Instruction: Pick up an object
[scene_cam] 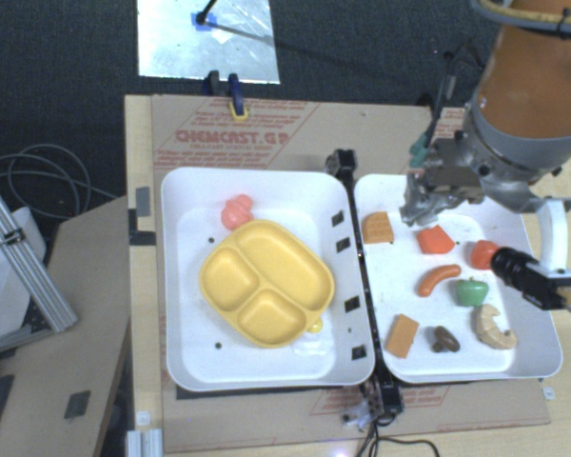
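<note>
My gripper (421, 209) hangs over the back of the right bin (550, 350). It sits between a tan bread-like block (377, 228) to its left and a red-orange block (435, 241) just below it. Nothing shows held in it. Nearer the front lie an orange sausage (440, 278), a red round piece (482, 252), a green pepper (471, 291), an orange-tan block (402, 335), a small brown lump (444, 340) and a beige croissant shape (495, 327).
The left bin (186, 350) holds a yellow divided plate (266, 281), with a pink piece (236, 211) behind it. A black divider (354, 255) runs between the bins. The arm's grey and orange body (533, 84) looms over the right bin's back corner.
</note>
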Motion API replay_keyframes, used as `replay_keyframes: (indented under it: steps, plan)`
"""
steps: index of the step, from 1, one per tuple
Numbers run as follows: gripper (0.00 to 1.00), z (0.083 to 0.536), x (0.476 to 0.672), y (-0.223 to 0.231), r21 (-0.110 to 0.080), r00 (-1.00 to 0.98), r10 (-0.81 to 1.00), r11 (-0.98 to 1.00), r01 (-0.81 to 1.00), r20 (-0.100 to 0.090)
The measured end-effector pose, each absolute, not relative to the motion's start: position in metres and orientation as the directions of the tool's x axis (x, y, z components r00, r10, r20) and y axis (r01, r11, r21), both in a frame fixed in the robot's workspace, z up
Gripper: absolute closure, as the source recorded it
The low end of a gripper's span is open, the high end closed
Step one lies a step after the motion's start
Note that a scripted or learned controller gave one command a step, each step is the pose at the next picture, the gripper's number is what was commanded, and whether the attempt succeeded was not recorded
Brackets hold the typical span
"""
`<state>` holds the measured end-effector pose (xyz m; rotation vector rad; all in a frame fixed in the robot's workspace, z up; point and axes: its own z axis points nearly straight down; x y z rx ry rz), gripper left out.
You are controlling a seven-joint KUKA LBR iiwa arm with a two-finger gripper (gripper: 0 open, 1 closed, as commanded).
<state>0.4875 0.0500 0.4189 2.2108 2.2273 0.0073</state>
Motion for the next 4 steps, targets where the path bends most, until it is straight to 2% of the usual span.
replay_keyframes:
  steps: [1,2,3,4]
  plan:
    - [1.00,0.543,0.487,0.109,0.017,-0.011,1.000,0.011,1.000,0.005]
    - [0.00,0.535,0.486,0.106,0.003,-0.004,1.000,0.004,1.000,0.001]
    - [1.00,0.547,0.487,0.106,0.006,-0.008,1.000,0.008,1.000,0.002]
    - [0.00,0.546,0.487,0.106,0.005,-0.008,1.000,0.008,1.000,0.002]
